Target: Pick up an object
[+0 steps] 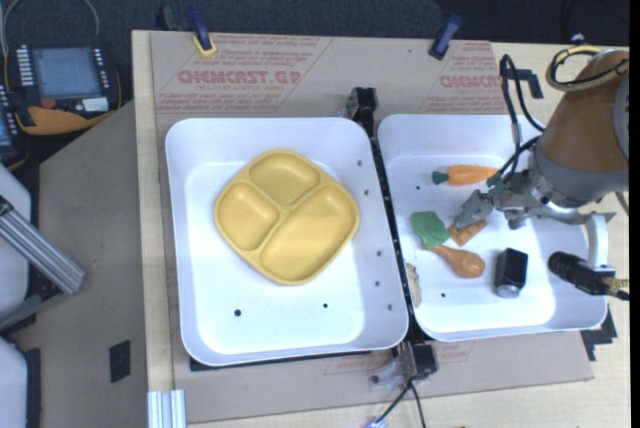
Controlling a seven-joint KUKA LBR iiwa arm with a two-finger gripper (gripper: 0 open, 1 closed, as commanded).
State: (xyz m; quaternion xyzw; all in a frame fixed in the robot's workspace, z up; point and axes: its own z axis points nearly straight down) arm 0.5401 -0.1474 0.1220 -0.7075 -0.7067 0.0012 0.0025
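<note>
Your gripper (476, 212) sits low in the right bin (570, 316), fingers apart, over a small brown piece (467, 233) just beside the green block (430, 229). Nothing is held; you are at the approach step. Next: settle, close, then lift.

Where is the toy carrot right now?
The toy carrot lies in the right bin, near its far edge, just beyond the gripper and the green piece.
</note>
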